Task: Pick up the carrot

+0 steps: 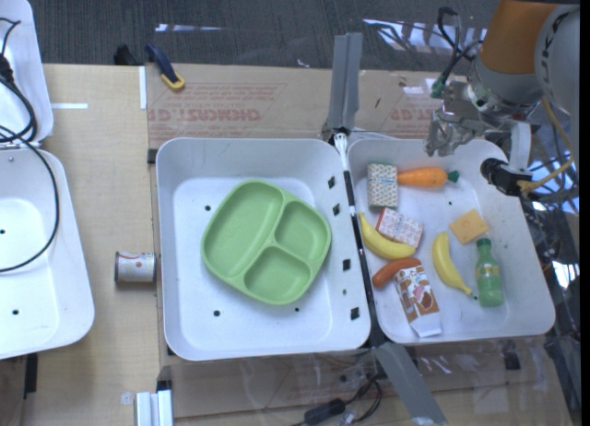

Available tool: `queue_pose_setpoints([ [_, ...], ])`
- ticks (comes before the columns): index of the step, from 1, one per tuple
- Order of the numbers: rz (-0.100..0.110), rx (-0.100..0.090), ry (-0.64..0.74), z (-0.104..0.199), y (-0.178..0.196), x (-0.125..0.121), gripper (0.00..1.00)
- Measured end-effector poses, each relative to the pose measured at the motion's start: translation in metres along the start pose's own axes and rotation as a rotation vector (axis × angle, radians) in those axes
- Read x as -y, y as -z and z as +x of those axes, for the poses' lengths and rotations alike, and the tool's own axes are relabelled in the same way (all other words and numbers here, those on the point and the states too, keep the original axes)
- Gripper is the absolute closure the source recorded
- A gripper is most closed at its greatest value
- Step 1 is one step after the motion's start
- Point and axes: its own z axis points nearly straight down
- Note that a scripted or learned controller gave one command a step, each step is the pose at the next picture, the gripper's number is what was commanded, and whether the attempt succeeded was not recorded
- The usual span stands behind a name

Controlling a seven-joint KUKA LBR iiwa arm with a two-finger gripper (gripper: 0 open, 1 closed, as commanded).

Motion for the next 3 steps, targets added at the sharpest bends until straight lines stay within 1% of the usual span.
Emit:
queue_pose_setpoints([
  [1, 0.002, 0.001, 0.0, -0.001, -0.001, 0.0, 0.0],
  [2, 0.006, 0.0, -0.131, 0.002, -0.048, 0.032, 0.0],
  [3, 0.004, 0.0, -0.237, -0.026, -0.121, 0.006, 0.0],
])
